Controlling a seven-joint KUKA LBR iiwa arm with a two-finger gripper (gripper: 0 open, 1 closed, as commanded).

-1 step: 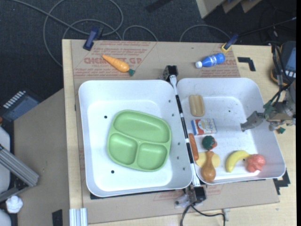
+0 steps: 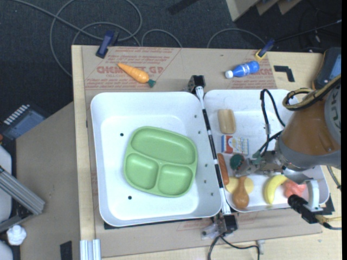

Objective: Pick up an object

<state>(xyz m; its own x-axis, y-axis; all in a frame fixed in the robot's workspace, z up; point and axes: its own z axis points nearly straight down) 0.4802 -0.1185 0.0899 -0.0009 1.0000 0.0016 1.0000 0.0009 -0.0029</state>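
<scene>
Two shallow white bins side by side on a pale wooden surface (image 2: 162, 58). In the left white bin (image 2: 108, 112), a light green plastic divided tray (image 2: 160, 161) lying flat, three compartments up. In the right white bin (image 2: 246, 99), a huddle of small things: a tan bread-like block (image 2: 226, 121) near the top, a small white carton with red and blue print (image 2: 234, 144) just below it, a red-orange stick-shaped piece (image 2: 222, 169) along the left wall, a dark green rounded piece (image 2: 237, 161) beside that, a yellow-brown pear-shaped toy (image 2: 240, 191) low down, a yellow toy banana (image 2: 274, 188) to its right, and a pink-salmon lump (image 2: 295, 188) touching the banana's right end. Over the right bin, reaching in from the right, the grey arm with orange band (image 2: 312, 134), black cable looped above it. Gripper (image 2: 252, 166) low over the middle of the clutter, between the carton and the banana, close to the green piece; jaws blurred against the objects, whether open or closed cannot be told, nothing clearly between them. On the bare surface behind the bins: an orange toy carrot with green tip (image 2: 135, 73), a blue and white small bottle (image 2: 242, 70) lying on its side, a blue clip-like item (image 2: 106, 43) at the far left edge.
</scene>
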